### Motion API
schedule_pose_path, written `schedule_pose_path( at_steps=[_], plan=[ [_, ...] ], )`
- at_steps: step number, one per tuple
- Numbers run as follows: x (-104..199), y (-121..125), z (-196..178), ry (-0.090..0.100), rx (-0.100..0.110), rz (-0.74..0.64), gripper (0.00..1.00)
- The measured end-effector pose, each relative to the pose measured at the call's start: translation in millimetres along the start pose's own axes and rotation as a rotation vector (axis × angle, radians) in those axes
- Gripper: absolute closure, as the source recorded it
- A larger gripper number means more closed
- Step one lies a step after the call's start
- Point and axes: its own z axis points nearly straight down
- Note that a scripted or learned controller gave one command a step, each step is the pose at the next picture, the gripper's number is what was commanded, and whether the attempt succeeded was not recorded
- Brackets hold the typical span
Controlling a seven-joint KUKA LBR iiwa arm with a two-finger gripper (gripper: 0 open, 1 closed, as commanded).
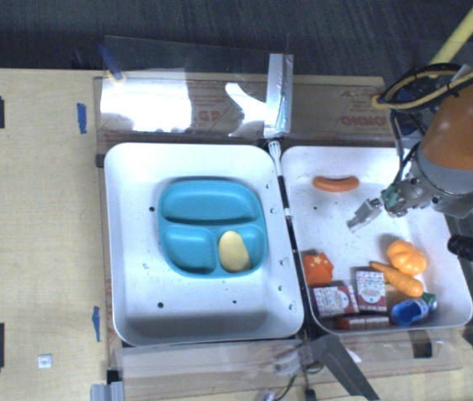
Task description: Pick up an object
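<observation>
Gripper (368, 213): over the right bin (462, 307), upper middle, above bare white floor, nothing between its fingers; how far it is open cannot be told at this size. Arm (458, 136): grey with orange band, entering from the right. Candidates for the pick, all in the right bin: sausage (336, 184), lying flat near the far wall, just up and left of the gripper, apart from everything else; orange fruit (407, 256) at the right, touching or nearly touching a carrot (398, 279) that lies slantwise below it; red piece (317, 267) near the left wall; two small packets (352, 294) side by side at the near wall; blue item (409, 311) in the near right corner. Handling, by judgement: all look like light toy food, probably plastic, stiff and somewhat slick; the sausage seems the easiest, being nearest and clear all round, best taken across its narrow middle; the rounded fruit may roll or slip out; the packets are flat and crowded, hard to get fingers around. Left bin (128, 249): holds a blue divided tray (211, 207) with a yellow egg-like piece (234, 251) in its lower right compartment. Writing: print on the packets is too small to read; faint red lettering on the cardboard (337, 111) behind the bins, not legible. Table (27, 224): pale wood, black and blue tape marks
</observation>
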Motion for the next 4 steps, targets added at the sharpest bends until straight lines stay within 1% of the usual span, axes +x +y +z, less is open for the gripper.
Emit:
schedule_pose_path(
  at_steps=[1,2,3,4],
  plan=[
    [-7.1,71.3,61.1,0.004,0.008,0.009,0.00],
    [-7.7,103.2,67.6,0.001,0.012,-0.053,0.00],
    [-8.2,106.1,55.2,-0.004,0.002,-0.054,1.00],
    [-8.7,107.0,45.3,-0.006,-0.001,-0.055,1.00]
  ],
)
